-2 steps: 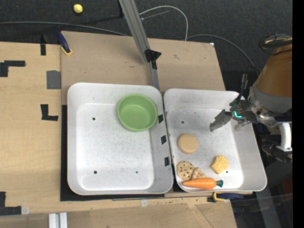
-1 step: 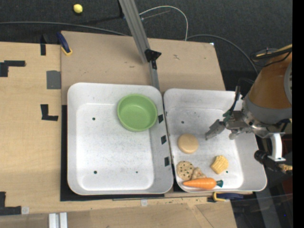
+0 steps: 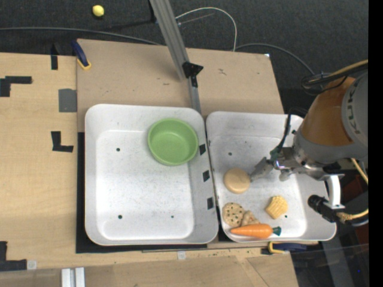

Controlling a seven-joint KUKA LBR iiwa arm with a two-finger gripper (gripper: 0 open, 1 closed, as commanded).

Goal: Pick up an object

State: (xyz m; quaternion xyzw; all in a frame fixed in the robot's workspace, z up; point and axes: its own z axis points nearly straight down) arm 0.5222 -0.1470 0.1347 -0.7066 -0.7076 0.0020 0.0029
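Glossy green plastic bowl [image 3: 173, 141], speckled white bins [image 3: 102, 178]

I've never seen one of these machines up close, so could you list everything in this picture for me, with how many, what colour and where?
Bins: 2, white, side by side on the bench.
Bowl: 1, green, left bin, far right corner.
Round bun-like piece: 1, tan, right bin, middle.
Cookie: 1, brown and speckled, right bin, near edge.
Corn piece: 1, yellow, right bin.
Carrot: 1, orange, right bin, near edge.
Small ball: 1, yellow, dark floor, top left.
Arm: 1, grey and orange, right side.
Gripper: 1, dark, beside the tan piece.
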